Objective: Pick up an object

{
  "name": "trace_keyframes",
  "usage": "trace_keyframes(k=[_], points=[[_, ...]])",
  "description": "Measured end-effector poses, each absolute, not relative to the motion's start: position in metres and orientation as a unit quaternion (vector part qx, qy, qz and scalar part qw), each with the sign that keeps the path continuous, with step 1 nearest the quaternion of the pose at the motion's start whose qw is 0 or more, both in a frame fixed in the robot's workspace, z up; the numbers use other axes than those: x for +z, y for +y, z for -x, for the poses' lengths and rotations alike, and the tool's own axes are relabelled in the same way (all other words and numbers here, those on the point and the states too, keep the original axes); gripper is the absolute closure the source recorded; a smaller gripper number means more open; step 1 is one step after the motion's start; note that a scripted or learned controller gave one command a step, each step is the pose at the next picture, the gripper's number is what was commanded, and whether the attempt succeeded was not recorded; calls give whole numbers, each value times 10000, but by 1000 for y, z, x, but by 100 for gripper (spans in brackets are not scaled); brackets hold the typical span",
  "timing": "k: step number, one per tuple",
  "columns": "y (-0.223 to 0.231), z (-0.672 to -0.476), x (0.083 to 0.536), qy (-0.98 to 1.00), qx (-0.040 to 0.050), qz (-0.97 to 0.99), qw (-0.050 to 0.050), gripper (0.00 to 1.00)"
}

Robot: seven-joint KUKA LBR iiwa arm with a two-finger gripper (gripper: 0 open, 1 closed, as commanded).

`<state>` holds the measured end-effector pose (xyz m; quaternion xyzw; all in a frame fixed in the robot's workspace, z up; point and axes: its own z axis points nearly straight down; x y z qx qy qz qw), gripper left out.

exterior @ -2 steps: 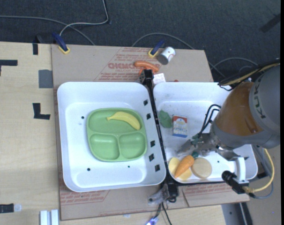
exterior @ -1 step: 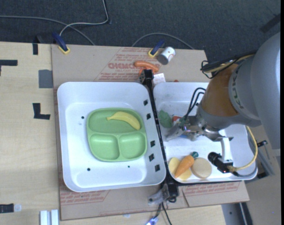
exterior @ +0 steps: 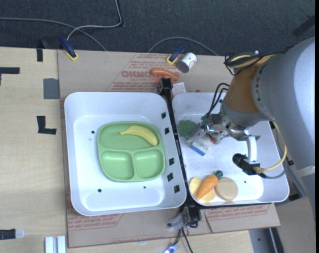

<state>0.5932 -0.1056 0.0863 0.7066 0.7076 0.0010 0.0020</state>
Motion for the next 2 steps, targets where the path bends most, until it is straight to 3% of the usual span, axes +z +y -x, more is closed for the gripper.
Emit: trace_keyframes(k=[1, 2], points=[[-110, -628, 86, 7076, 6, -7066, 17, 0], [-110, -628, 96, 7078, -4, -7064, 18, 100]])
